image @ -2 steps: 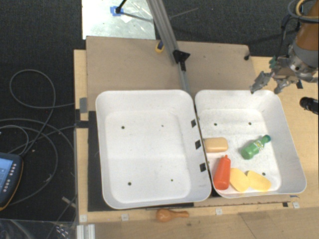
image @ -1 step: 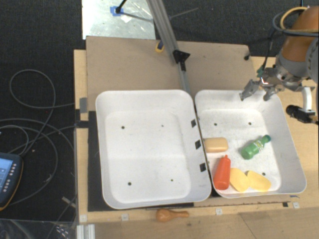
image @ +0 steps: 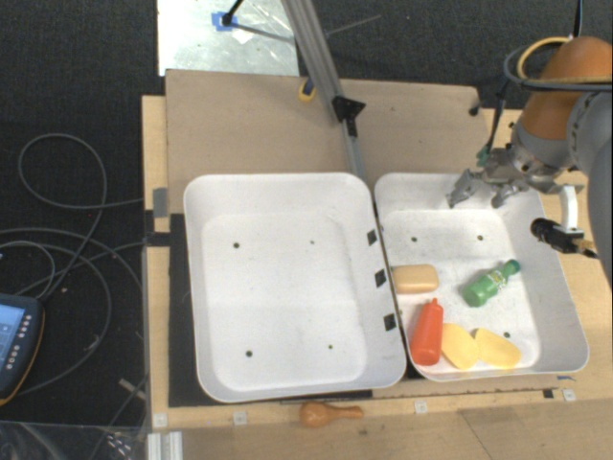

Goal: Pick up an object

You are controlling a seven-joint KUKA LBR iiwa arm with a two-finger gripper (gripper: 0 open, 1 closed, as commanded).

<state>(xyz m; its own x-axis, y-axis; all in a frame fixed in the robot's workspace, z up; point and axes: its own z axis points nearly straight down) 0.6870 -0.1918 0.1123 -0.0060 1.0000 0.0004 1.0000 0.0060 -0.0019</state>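
Claw (image: 482,192) (open) hangs above right bin (image: 556,286).

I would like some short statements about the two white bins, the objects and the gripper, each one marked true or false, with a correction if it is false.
1. The green plastic bottle lies in the right white bin. True.
2. The red ketchup-style bottle lies in the left white bin. False: it lies in the right bin, near its front left corner.
3. The two-finger gripper holds the beige rounded block. False: the gripper is over the far part of the right bin, apart from the block, with nothing between its fingers.
4. Two yellow banana-like pieces lie beside the red bottle. True.
5. A small orange-brown pear-shaped object lies on the bench outside the bins. True.
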